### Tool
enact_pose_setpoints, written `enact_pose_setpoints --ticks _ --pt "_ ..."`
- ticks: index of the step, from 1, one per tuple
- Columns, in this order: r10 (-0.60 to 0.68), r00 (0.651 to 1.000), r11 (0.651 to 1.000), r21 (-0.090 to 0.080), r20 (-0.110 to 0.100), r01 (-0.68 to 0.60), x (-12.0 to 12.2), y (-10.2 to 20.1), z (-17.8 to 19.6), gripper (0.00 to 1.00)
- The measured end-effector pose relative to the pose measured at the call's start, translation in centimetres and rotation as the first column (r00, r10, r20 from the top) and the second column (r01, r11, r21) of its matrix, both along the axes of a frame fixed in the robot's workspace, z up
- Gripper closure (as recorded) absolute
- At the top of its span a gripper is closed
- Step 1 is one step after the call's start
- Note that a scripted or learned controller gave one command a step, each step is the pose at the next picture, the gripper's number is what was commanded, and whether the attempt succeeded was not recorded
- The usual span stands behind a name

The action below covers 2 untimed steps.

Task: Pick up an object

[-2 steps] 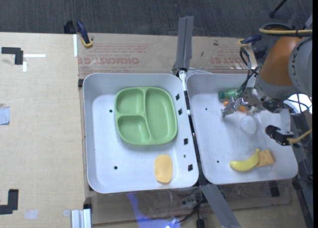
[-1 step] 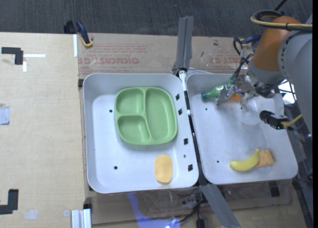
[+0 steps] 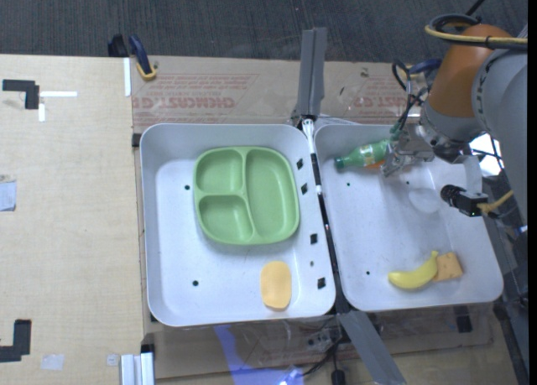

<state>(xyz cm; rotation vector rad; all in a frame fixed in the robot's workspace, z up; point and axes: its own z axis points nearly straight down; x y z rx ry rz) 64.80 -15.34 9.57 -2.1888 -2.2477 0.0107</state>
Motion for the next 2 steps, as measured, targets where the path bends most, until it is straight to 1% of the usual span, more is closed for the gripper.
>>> enact_pose_setpoints --ticks 1,2 --pt "0.000 1.000 1.000 0.000 0.000 0.000 0.00 0.01 0.00 0.00" --pt "0.002 1.000 1.000 -0.001 -0.003 -0.002 0.00 -0.03 0.69 1.00"
